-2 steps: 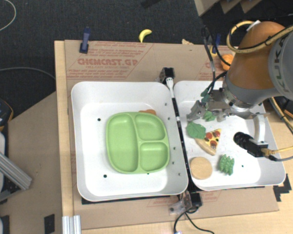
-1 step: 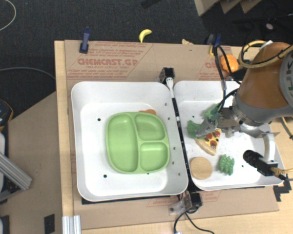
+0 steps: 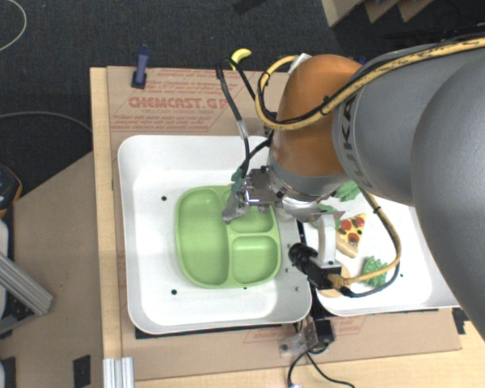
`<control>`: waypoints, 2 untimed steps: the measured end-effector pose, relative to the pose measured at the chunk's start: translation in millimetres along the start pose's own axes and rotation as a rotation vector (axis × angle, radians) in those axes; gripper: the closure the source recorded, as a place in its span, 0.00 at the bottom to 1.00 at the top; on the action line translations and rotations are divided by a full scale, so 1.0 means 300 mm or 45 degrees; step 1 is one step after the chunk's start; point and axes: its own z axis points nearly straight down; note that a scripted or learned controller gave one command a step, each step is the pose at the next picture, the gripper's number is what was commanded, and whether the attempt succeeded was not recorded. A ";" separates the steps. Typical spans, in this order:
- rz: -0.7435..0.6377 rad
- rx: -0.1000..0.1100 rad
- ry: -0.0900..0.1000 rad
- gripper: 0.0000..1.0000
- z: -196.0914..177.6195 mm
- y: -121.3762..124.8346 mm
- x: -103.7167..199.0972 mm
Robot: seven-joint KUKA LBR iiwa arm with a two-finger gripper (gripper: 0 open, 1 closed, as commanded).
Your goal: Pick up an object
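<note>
The gripper [image 3: 236, 204] is seen low over the left bin [image 3: 145, 241], at the upper right rim of a green divided plate [image 3: 226, 241] that lies in the middle of that bin. Whether the plate's rim is actually pinched cannot be told, since the wrist hides much of the contact. The right bin [image 3: 404, 289], at 3 o'clock of the plate, holds a toy pizza slice [image 3: 352, 233] and some green pieces [image 3: 375, 263], largely covered by the arm [image 3: 388, 120]. The plate is judged to be the object being tried for. For the step to be done well, one finger should be set inside the rim and one outside, at about 1 o'clock of the plate, and closure should be completed before any lift. The lift is best made slowly and straight up, because a plate held at one edge is likely to tilt or slip out. The loose cables [image 3: 242, 120] near the wrist should be kept from snagging on the bin wall.
</note>
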 end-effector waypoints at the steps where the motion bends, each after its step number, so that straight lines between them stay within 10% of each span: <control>1: 0.022 0.019 -0.009 0.00 0.299 -0.089 0.040; 2: 0.019 0.003 -0.009 0.00 0.310 -0.136 0.216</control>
